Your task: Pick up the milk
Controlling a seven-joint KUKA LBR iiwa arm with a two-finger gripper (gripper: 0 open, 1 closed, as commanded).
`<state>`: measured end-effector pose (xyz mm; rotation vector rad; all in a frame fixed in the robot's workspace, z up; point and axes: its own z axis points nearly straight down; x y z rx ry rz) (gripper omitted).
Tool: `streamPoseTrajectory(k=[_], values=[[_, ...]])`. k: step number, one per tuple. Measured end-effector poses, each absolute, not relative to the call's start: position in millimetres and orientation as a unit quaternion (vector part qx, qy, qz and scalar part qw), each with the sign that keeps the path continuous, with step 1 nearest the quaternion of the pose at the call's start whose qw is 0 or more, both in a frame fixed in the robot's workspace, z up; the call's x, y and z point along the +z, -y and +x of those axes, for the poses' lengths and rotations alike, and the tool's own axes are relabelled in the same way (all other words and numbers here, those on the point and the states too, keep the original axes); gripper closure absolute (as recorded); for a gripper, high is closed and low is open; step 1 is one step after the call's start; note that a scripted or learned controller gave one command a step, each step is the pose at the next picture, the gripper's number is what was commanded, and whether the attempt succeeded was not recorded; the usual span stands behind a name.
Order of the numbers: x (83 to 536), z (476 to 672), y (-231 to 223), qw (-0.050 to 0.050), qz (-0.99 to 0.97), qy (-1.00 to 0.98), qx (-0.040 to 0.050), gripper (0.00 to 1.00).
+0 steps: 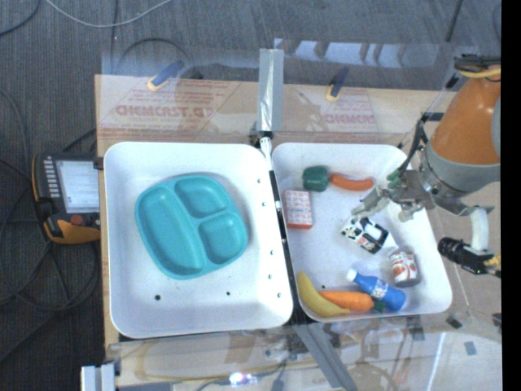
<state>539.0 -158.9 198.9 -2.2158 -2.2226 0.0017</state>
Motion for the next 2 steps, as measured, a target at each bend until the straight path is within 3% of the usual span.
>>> streamPoseTrajectory(k=[1, 2], values=[[277.2, 544.0, 199.9, 0.0, -0.738, 0.675, 0.0014, 0.0], [149.6, 558.1, 196.0, 0.001, -0.731, 0.682, 0.0014, 0.0]])
